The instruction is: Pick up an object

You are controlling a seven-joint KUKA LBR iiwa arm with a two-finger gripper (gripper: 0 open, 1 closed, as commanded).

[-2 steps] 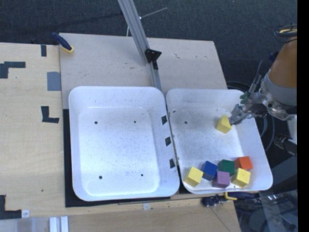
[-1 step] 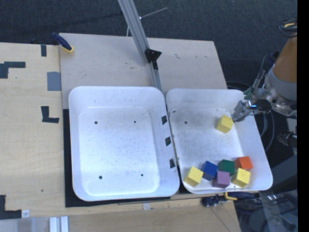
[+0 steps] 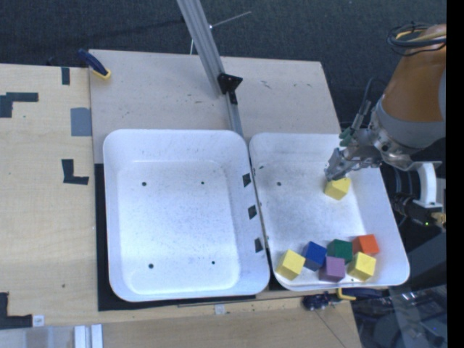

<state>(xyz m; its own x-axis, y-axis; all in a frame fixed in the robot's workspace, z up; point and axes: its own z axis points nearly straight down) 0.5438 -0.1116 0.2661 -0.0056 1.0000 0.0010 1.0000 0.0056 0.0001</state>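
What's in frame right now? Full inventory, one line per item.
shallow white plastic bin: 1, white, left on the bench
second shallow white plastic bin: 1, white, right on the bench
yellow cube under the hand: 1, yellow, upper part of right bin
yellow cubes in the cluster: 2, yellow, at the two ends of the cluster along the right bin's near edge
blue cube: 1, blue, same cluster
green cube: 1, green, same cluster
purple cube: 1, purple, same cluster
orange cube: 1, orange, same cluster
grey metal rail: 1, grey, slanting over the bench's far side
hand: 1, grey, just above the lone yellow cube
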